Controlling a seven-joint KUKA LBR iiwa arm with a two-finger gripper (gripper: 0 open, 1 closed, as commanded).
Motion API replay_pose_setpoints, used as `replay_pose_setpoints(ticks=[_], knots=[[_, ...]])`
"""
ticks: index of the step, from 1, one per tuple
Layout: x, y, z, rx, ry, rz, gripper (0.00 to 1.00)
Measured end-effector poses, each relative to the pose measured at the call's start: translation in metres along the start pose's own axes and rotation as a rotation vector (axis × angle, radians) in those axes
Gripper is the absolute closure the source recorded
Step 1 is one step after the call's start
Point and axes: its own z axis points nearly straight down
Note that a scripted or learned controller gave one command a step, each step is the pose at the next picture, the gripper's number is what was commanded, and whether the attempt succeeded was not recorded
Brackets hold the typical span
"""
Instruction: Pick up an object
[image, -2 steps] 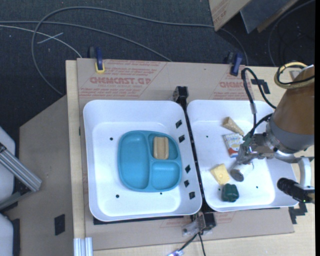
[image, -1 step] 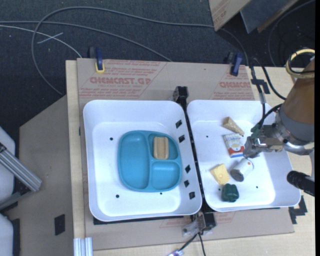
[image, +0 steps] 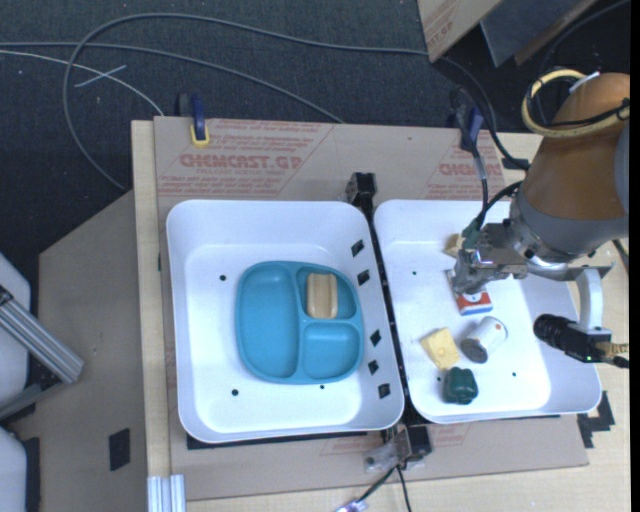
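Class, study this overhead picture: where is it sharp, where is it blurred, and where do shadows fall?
Camera view: even light; the blue plate is sharp and casts only a faint shadow; the arm looks soft and slightly blurred; small items beneath the gripper sit partly in its shadow.

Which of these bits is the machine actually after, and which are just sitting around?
Likely in play, in the right bin under the pincer:
red and white box
yellow block
grey and white piece
green lump

Just sitting about:
blue divided tray in the left bin
tan block in the tray
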Motion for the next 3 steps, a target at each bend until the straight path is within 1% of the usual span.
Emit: replay_pose_setpoints(ticks=[1,2,3], knots=[[0.044,0.018,0.013,0.002,0.000,0.001,1.00],[0.090,0.052,0.011,0.000,0.001,0.000,1.00],[0.135,0.075,0.026,0.000,0.000,0.002,1.00]])
